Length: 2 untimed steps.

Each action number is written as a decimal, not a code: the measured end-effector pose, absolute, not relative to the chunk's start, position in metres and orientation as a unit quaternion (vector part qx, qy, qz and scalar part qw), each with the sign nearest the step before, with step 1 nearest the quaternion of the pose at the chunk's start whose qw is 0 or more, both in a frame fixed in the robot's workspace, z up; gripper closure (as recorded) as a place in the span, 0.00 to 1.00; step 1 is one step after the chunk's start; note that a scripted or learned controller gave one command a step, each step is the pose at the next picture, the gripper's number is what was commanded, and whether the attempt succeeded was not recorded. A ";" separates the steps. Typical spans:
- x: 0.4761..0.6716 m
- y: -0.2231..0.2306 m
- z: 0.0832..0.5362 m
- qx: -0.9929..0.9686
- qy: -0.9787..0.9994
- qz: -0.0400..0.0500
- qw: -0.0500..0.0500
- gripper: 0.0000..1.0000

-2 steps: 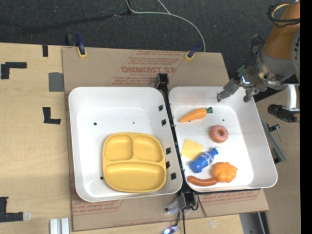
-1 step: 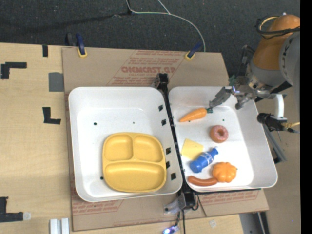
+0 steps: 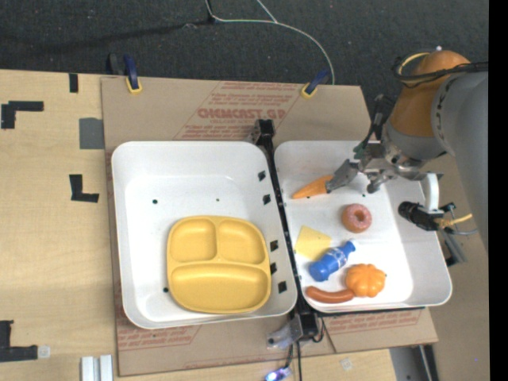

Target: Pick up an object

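Camera view
Nearest edge, 6 o'clock: a dark clamp fitting (image 3: 295, 333) sits where the two bins meet, over the printed cardboard sheet (image 3: 238, 111) that underlies both.
Left bin (image 3: 131, 181): shallow, smooth white plastic with rounded corners; it holds a glossy yellow divided tray (image 3: 218, 263), rounded-rectangular, with two small wells at its 12 o'clock side and one long well at 6.
Right bin (image 3: 425, 286): same white plastic, touching the left bin along a dark centre seam.
Sausage (image 3: 329, 294): slim, reddish-brown, smooth, lying at the right bin's 6 o'clock rim.
Pumpkin (image 3: 365, 279): orange, lumpy, ribbed, touching the sausage's 3 o'clock end.
Bottle (image 3: 330, 261): blue with a pale cap, tilted, just at 10 o'clock of the pumpkin.
Cheese wedge (image 3: 311, 241): flat pale-yellow slab, touching the bottle at its 11 o'clock.
Doughnut (image 3: 356, 217): pinkish-brown ring, matte, near the bin's centre.
Carrot (image 3: 312, 187): orange cone, tip toward 9 o'clock, at the bin's 11 o'clock area.
Claw (image 3: 359, 178): dark metal, two fingers spread wide; the left finger tip lies just at the carrot's thick end, nothing seen clasped between them.
Arm (image 3: 432, 105): grey casing with an orange band, entering from 3 o'clock.
Bench (image 3: 48, 213): pale wood grain with black tape marks, at 9 o'clock.
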<state>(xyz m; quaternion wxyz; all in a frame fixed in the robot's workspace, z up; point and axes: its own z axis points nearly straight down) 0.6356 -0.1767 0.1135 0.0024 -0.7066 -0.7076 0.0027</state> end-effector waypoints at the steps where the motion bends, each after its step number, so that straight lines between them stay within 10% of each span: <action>1: 0.637 -0.176 0.127 -0.706 -0.708 0.001 0.001 1.00; 2: 0.632 -0.170 0.187 -0.706 -0.708 -0.002 -0.002 1.00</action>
